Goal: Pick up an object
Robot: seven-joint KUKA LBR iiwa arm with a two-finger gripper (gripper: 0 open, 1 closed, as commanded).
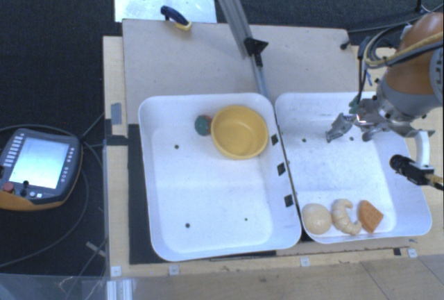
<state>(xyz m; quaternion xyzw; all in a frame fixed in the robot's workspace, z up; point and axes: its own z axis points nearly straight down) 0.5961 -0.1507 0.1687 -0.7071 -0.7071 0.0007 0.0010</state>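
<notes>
Camera view: the grey two-finger gripper (340,130) hovers above the right white bin (333,187), jaws slightly apart and empty. Reaching the cream round lump (316,218), pale curled piece (344,216) or orange wedge (370,216) likely means descending centred, fingers straddling one.

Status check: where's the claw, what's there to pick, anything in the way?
Claw over right bin, upper half, nothing between its fingers. Three items along the bin's near edge: pale round piece, curved piece, orange wedge. Path down to them clear.
</notes>
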